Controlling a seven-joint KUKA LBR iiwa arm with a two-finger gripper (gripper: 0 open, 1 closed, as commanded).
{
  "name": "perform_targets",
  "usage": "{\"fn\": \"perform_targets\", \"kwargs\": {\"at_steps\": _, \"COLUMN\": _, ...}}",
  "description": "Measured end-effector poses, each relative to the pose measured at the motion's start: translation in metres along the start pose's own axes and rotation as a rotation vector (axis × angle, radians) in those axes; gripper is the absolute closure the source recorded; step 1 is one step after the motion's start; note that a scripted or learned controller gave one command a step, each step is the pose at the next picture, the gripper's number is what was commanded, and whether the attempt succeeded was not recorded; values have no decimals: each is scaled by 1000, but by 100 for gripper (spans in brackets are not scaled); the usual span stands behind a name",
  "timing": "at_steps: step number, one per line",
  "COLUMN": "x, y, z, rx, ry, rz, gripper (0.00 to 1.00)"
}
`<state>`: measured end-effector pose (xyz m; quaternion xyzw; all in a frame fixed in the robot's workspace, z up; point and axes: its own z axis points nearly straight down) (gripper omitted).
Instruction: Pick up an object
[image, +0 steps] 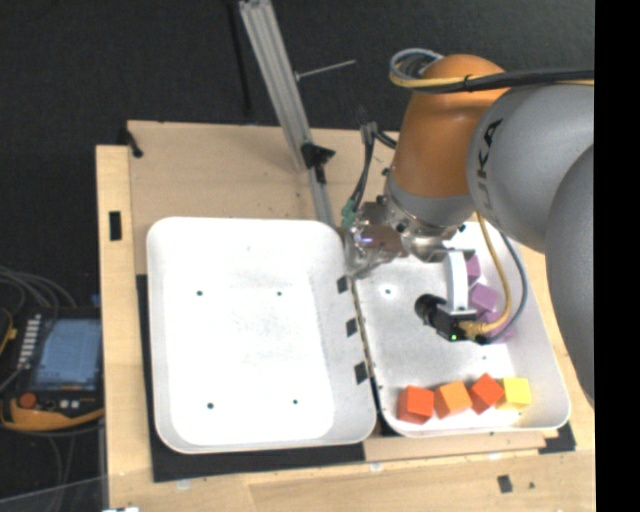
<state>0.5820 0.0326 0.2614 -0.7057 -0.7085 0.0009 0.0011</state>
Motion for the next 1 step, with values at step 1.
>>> {"fn": "perform_targets", "kwargs": {"at_steps": 1, "x": 47, "y": 5, "z": 20, "rx": 2, "ry": 0, "rz": -2, "gripper": 100}}
